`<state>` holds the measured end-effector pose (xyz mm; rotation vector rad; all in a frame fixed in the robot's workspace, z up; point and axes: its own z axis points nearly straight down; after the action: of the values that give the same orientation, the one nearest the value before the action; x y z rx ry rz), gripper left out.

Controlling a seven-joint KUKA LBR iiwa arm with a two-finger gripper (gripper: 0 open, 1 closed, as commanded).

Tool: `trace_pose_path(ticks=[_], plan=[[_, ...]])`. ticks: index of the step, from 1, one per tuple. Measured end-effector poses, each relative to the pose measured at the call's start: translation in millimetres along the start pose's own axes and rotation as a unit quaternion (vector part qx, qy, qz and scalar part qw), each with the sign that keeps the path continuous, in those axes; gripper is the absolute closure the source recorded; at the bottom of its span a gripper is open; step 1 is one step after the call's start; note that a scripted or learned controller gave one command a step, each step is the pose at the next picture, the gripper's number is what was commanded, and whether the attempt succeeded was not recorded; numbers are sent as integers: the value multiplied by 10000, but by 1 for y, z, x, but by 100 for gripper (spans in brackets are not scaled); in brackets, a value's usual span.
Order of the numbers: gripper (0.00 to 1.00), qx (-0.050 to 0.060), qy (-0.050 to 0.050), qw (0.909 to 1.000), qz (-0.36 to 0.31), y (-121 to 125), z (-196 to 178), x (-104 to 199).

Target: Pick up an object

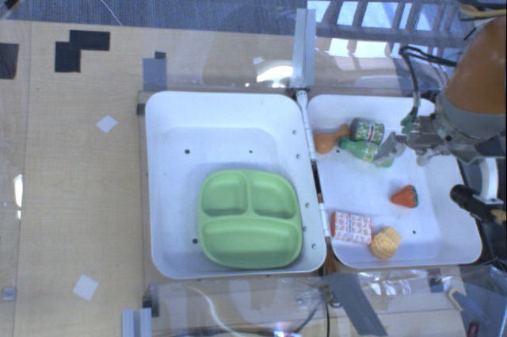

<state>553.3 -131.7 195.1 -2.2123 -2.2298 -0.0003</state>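
just a green, dark-labelled bottle point(365, 140), lying flat

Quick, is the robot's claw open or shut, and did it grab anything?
Gripper: in the right bin, against the green bottle; open or closed cannot be told, and no hold is visible.
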Motion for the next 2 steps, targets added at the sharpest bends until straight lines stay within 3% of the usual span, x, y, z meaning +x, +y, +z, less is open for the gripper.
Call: trace_pose_path(ticks=[1, 2], plan=[[0, -5, -4, 9942, 1078, 62, 100, 7], [100, 32, -3, 9945, 1050, 62, 93, 8]])
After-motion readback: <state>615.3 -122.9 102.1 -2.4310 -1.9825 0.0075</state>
